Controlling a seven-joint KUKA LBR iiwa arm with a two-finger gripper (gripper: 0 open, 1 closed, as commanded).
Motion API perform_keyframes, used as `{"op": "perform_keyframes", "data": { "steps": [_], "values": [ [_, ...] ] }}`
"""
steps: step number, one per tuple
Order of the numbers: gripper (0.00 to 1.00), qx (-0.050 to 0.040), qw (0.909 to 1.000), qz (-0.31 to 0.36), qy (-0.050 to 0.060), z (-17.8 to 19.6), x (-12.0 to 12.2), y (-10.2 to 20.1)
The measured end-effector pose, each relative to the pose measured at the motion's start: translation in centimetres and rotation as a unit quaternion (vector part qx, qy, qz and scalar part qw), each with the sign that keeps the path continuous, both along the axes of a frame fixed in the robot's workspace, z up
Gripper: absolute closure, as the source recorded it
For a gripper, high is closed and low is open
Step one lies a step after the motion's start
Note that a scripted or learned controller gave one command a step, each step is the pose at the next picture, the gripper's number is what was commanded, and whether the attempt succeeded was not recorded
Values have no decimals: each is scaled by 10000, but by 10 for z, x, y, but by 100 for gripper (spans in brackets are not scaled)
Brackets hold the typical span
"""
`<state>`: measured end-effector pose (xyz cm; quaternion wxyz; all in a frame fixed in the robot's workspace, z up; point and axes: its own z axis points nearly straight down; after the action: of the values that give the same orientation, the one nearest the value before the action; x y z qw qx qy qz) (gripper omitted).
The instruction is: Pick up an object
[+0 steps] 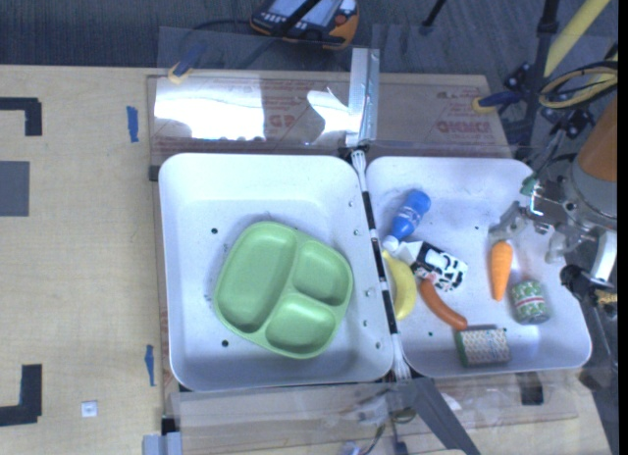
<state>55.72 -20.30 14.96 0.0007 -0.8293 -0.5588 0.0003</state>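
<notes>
2 shallow white bins are seen side by side on the wooden table. The left bin holds a green divided plate with 3 compartments, lying near the middle of the bin.

The right bin holds several small things. A blue and white bottle lies tilted near the bin's left wall, towards the far side. Just nearer than it, a yellow banana lies along the same wall. A black and white toy is placed just right of the banana, and an orange-red sausage-shaped piece lies beside it on the near side. A grey-green cylinder rests close to the near wall. An orange carrot lies towards the right of the bin, with a round green and red thing just right of it and slightly nearer.

The arm is seen at the right edge, over the right side of the right bin. The pincer hangs just far of the carrot's far end; whether its tips are spread or pressed together cannot be told, and nothing is seen pinched in it.
</notes>
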Motion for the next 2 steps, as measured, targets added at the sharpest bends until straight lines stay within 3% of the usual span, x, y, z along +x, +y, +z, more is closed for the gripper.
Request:
{"op": "perform_keyframes", "data": {
  "steps": [1, 2],
  "values": [
    [0, -13, 9961, 884, -24, -64, 58, 17],
    [0, 69, 9989, 451, -59, -60, 20, 3]
  ]
}}
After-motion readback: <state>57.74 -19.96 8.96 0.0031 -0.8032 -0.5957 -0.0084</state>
